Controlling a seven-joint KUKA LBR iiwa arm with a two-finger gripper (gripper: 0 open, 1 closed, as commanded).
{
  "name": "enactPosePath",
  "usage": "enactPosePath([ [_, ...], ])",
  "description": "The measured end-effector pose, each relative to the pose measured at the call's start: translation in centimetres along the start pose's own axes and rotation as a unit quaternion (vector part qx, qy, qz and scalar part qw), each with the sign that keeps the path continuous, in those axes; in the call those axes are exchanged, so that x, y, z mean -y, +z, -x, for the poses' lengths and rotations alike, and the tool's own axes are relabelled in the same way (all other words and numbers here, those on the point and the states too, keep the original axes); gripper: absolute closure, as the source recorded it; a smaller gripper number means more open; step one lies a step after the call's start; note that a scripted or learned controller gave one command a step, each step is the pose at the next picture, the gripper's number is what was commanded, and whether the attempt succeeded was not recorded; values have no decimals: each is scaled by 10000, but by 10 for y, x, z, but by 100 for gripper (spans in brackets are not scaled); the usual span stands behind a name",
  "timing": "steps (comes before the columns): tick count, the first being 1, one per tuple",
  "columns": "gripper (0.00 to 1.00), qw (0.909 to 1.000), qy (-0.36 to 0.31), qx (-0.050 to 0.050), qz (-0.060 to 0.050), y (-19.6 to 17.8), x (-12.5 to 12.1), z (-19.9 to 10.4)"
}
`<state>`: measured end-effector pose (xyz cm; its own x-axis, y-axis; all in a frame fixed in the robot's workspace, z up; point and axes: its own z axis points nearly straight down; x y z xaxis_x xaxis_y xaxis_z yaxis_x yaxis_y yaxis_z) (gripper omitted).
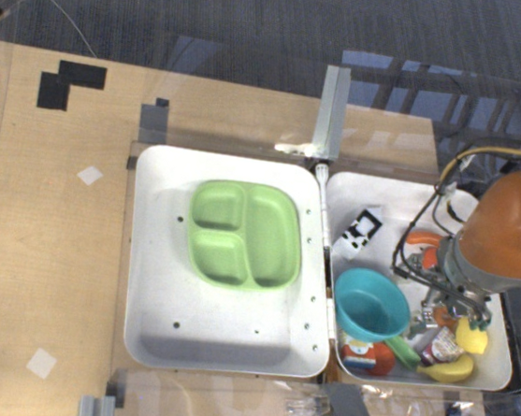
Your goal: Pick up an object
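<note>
In the right bin (375, 193), the claw (443, 321) hangs over a jumble near one yellow banana (448, 369) and one teal bowl (371, 304), its grip state impossible to tell beneath the arm, while the left bin (153, 236) holds one green tray (243, 234).

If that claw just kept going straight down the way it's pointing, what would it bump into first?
Probably the small silvery packet just under the gripper, beside the yellow banana in the right bin. Depth is hard to judge from above, so it might touch the banana instead.
</note>
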<state>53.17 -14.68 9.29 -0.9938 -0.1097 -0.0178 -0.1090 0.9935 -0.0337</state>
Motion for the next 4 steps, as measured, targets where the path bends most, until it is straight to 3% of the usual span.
enactPosePath([
  [1,0,9999,98,-21,135,7,52,57],
  [2,0,9950,985,-30,141,6,43,40],
  [3,0,9798,1999,-15,51,2,13,7],
  [4,0,9621,2723,-29,113,1,2,-40],
])
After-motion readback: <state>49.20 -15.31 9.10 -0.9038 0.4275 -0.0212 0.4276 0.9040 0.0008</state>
